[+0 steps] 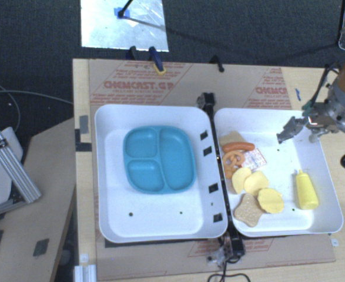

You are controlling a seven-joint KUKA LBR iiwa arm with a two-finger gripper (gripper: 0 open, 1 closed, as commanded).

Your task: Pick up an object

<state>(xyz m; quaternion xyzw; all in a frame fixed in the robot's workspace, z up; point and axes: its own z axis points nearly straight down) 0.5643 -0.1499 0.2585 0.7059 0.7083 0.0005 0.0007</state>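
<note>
The right bin (325, 157) holds several toy foods. A yellow squeeze bottle (305, 190) lies near the bin's right wall. A hot dog (238, 147), a pretzel (233, 158) and a small red-and-white packet (255, 157) sit by the divider. Below them lie yellow round slices (256, 182) and a tan bread piece (248, 210). My gripper (297, 134) hangs over the bin's upper right part, above bare floor, open with nothing between its fingers. It is up and to the right of the food cluster.
The left bin (110, 216) carries a blue divided plate (159, 159). A black divider (216, 169) with clips runs between the bins. A blue and yellow clamp (156, 59) sits at the bench's far edge, and an aluminium frame (4, 157) stands at left.
</note>
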